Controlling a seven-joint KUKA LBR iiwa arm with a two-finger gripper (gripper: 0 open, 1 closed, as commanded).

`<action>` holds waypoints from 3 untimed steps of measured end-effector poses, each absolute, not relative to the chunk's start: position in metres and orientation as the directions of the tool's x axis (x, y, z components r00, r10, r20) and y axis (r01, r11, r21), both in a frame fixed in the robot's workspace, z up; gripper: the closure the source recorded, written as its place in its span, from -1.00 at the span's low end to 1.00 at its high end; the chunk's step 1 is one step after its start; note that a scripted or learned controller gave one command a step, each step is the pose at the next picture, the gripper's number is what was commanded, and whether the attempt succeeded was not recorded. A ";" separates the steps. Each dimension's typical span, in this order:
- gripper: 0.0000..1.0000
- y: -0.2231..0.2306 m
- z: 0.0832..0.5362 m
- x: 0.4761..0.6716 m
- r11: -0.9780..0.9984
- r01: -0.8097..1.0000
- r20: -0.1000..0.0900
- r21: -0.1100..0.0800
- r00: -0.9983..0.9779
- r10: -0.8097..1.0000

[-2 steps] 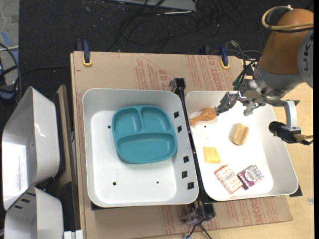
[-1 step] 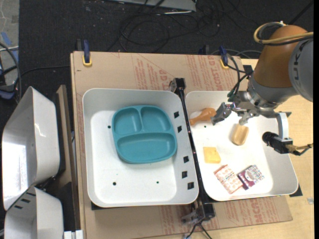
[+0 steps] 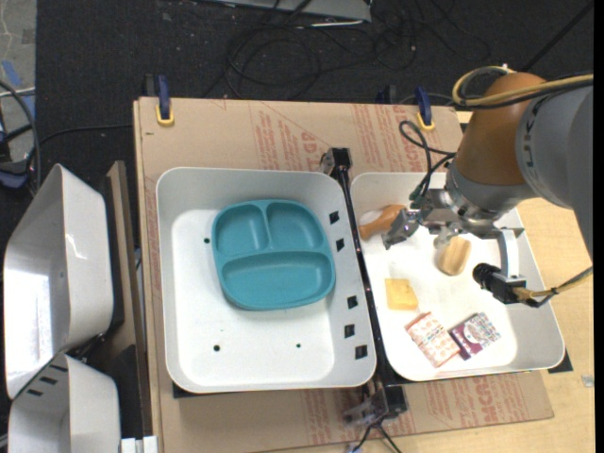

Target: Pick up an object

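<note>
Right bin: gripper beside orange-brown roll (lying flat).

The arm is a thick, rounded grey tube with a glossy orange band above the wrist. A yellow cable loops over the band's far side. Below it sits dark metal gripper hardware with black wires and 1 black connector.

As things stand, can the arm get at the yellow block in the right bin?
Probably yes. The yellow block lies flat on open bin floor, apart from the packets, with the arm already above that bin.
</note>
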State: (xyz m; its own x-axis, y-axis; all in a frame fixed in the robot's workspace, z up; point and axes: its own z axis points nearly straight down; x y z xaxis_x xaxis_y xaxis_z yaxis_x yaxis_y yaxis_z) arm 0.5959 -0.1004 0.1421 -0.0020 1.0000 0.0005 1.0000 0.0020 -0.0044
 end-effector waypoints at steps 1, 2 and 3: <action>-1.00 -0.100 0.089 0.595 -0.001 1.000 0.000 -0.004 0.001 1.000; 1.00 -0.100 0.102 0.596 -0.002 1.000 0.000 0.000 0.002 1.000; 1.00 -0.106 0.160 0.590 -0.003 1.000 -0.001 0.004 0.003 1.000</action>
